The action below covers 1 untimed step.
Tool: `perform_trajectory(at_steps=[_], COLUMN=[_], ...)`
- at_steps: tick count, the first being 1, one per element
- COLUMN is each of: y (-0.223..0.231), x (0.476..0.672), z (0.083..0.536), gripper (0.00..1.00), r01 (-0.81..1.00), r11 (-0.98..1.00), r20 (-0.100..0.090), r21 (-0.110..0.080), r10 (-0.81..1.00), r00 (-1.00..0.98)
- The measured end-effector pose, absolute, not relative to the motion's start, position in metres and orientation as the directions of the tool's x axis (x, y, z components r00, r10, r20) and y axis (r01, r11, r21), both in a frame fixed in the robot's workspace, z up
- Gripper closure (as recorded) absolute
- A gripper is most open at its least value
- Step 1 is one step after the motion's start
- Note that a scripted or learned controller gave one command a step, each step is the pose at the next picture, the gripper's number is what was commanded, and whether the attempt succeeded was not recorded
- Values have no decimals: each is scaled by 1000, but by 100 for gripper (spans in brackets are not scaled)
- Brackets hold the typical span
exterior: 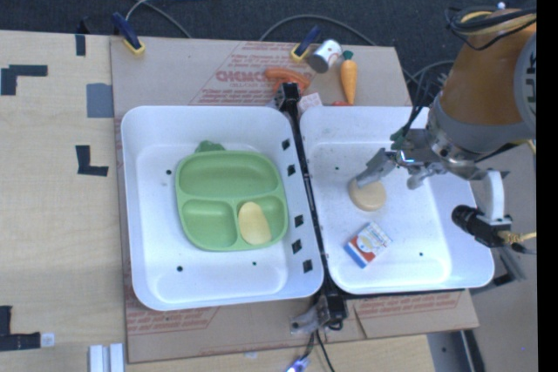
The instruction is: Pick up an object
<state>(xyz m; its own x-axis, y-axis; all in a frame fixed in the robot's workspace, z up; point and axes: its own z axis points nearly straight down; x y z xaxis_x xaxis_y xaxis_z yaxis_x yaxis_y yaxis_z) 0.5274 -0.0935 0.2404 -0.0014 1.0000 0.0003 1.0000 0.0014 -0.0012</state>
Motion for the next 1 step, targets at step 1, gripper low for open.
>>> perform_trajectory(at_steps=[1], y=[-116], x=[558], z=[90], gripper=[0], r01=[1000], r11=[1], r20=[-3], r21=[12], r10=[1000], r00=[0])
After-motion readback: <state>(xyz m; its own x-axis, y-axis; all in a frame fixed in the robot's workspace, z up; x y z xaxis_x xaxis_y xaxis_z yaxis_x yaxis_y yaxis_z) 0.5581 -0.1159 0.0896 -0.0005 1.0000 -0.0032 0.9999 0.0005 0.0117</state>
